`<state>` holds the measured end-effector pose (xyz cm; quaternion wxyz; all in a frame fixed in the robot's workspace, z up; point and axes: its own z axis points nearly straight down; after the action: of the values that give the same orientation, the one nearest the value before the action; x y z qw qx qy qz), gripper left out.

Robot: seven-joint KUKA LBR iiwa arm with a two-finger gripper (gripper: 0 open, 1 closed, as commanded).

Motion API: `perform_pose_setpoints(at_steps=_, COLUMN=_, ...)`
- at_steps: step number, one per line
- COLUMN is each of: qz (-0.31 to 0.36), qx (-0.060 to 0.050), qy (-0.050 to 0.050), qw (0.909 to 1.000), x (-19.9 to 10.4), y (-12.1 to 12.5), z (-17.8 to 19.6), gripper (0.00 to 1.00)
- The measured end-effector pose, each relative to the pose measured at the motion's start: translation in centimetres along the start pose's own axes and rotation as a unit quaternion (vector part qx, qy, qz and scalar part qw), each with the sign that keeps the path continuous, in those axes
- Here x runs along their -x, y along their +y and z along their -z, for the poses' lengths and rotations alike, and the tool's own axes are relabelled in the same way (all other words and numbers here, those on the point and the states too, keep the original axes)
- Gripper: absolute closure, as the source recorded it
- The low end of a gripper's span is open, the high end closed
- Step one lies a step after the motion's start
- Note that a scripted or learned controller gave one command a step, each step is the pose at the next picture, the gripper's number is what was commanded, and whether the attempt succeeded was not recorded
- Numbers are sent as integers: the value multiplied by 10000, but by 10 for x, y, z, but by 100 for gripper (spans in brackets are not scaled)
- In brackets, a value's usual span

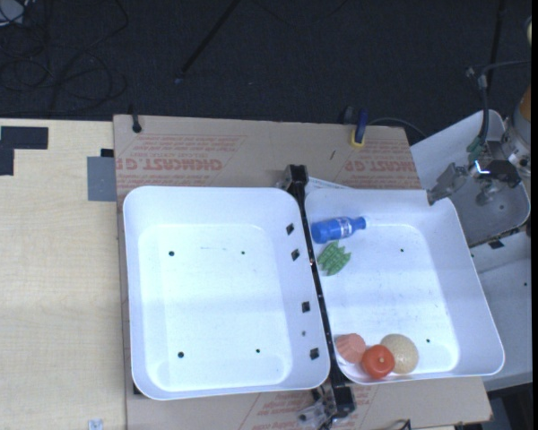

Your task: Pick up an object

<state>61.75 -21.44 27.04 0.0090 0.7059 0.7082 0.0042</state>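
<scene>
While the claw [484, 164] sits at the far right beyond the right bin [466, 267] (I cannot tell its state), the objects lie well apart from it inside that bin: a blue bottle [337, 228] near the back left corner, a green leafy piece [334, 260] just beside it, and at the front a pink piece [350, 346], red ball [377, 361] and tan ball [401, 352] clustered together. Cardboard [251, 155] under the left bin [211, 289] bears red upside-down lettering, not clearly readable.
</scene>
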Motion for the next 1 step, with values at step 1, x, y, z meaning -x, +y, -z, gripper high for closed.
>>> perform_pose_setpoints(at_steps=1, qz=-11, qx=-136, qy=45, qw=9999, x=-4, y=-3, z=-101, gripper=0)
